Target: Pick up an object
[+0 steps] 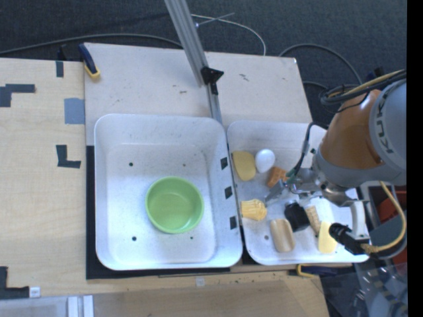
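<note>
The right bin (277, 132) holds several small objects. A yellow wedge (243, 165) and a white egg-shaped piece (265, 158) lie near its far left. A small orange item (276, 175) sits just beside my gripper (277, 190), which hangs low over the middle of this bin. A yellow corn piece (254, 209) lies a little left of the gripper. A black object (295, 215), a tan roll (281, 235) and a pale yellow piece (326, 238) lie nearer the front. The arm's body hides part of the bin's right side.
The left bin (112, 144) holds a green bowl (174, 205). A slanted metal pole (188, 32) rises from the ridge between the bins. Cables run on the dark floor behind. A blue and yellow tool (89, 61) lies on the board at the back left.
</note>
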Motion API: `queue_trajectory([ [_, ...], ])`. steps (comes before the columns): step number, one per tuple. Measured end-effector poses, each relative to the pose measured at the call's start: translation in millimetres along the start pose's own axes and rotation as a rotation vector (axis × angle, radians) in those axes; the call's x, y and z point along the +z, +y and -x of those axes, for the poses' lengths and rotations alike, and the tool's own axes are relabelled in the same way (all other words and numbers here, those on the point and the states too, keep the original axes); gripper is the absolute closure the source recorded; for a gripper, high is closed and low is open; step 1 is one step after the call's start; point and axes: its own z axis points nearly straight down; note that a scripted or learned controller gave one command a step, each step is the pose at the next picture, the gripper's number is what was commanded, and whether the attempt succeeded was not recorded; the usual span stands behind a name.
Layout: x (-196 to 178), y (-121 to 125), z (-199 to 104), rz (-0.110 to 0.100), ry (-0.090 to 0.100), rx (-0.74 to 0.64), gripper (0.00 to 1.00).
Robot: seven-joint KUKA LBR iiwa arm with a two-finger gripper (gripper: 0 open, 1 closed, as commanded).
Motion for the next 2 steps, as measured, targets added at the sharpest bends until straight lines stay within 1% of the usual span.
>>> queue_trajectory([
  [1, 38.7, 12.4, -4.6, 0.029, -0.009, 0.0, 0.0],
  [2, 27.4, 12.3, -5.8, 0.028, -0.006, -0.002, 1.0],
])
